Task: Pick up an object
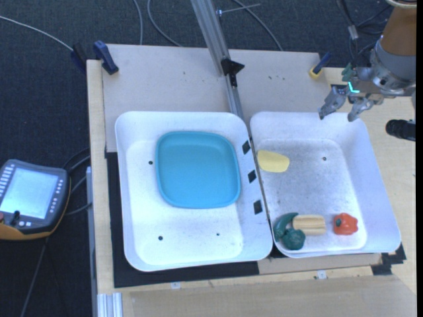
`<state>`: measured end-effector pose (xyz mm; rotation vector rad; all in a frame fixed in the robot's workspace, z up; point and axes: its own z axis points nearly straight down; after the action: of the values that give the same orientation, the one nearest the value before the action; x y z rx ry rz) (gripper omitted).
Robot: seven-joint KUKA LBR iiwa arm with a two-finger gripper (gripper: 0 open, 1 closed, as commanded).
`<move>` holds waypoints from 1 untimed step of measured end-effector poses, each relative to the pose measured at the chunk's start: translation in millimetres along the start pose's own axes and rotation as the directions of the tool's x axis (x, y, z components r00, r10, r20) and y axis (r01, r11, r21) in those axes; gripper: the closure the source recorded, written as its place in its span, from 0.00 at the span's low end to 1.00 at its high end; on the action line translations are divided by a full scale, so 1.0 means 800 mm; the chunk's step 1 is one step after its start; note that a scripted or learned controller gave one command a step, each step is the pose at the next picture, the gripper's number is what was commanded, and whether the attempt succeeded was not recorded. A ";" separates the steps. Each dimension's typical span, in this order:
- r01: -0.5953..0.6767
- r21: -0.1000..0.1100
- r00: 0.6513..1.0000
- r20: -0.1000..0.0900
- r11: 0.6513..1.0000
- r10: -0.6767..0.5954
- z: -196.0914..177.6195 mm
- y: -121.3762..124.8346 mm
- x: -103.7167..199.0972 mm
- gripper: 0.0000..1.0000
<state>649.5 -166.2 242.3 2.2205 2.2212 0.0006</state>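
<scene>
camera view: hand fingers spread apart, gripping nothing, above right bin rim.

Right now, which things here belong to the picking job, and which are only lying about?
For the job: gripper, open above the right bin; yellow piece, green pepper, tan block, red pepper.
Lying about: blue plate, left bin, pendant, clamps.

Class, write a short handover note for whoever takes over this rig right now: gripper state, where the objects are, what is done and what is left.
Gripper: open, holding nothing, poised above the far right corner of the right white bin.
Right bin: flat yellow piece near its left wall; dark green toy vegetable, tan wooden block and red toy pepper along the near edge.
Left white bin: turquoise square plate.
Done: nothing picked.
Left: descend, grasp one object, lift.
</scene>
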 end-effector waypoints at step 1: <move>0.000 0.000 1.000 0.000 1.000 0.000 0.000 0.000 0.000 0.00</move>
<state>649.5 -166.2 242.2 2.2206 2.2212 0.0005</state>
